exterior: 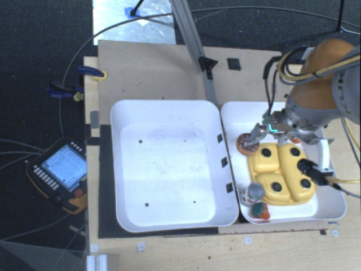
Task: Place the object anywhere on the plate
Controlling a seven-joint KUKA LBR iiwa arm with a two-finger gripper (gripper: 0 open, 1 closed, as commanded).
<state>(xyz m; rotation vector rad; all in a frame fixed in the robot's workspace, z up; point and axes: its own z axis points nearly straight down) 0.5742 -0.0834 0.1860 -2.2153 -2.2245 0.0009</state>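
A yellow sectioned plate [268,164] with dark round spots lies in the right bin [333,208]. A brown ring-shaped doughnut toy [246,144] rests on the bin floor against the plate's upper left corner. My gripper [274,139] hangs over the plate's top edge, just right of the doughnut. It is open, with one finger [256,134] beside the doughnut, and nothing shows between the fingers. A grey rounded object [255,191] and a red strawberry-like toy [260,210] lie at the plate's lower left.
The left bin [121,151] stands next to the right one, sharing a middle wall with black clips. A metal pole [189,27] slants over the bench at the back. A handheld pendant [61,171] lies off the bench at the left.
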